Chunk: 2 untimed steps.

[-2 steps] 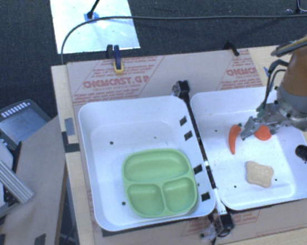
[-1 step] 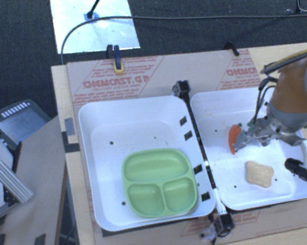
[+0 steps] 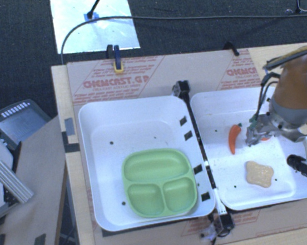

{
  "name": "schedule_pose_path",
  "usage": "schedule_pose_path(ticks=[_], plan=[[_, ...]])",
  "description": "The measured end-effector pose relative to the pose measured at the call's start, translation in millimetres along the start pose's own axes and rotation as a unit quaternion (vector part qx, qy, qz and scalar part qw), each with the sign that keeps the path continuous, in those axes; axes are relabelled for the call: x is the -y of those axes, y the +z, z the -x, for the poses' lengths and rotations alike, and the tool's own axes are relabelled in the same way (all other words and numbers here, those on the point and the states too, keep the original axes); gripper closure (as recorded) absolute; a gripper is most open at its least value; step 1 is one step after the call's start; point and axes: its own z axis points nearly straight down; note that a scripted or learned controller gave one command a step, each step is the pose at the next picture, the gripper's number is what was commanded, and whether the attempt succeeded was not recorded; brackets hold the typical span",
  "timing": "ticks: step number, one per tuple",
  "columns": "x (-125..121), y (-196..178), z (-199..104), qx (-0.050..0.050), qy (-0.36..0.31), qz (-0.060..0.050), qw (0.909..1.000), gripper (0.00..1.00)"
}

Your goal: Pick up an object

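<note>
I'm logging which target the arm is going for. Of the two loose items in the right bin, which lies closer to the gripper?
The orange carrot-shaped piece, just left of the gripper. The tan cookie-like piece lies farther off, toward the bin's near edge.

A green divided plate [image 3: 160, 182] is lying in the lower half of the left white bin [image 3: 95, 127], and I am seeing a cardboard sheet [image 3: 136, 74] with red print lying under both bins. A silver panel [image 3: 94, 20] is sitting at the top of the frame, left of centre, with a black cable [image 3: 212, 17] running rightward past it, while a grey box [image 3: 21, 122] is resting at the left edge.
</note>
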Motion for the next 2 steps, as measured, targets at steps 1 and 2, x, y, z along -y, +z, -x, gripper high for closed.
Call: schedule_pose_path(ticks=[1, 2], plan=[[0.3, -43.7, -0.5, 0.000, -0.001, 0.001, 1.0000, 1.00], [-1.5, -97.5, -0.1, 0.000, -0.001, 0.002, 1.0000, 1.00]])
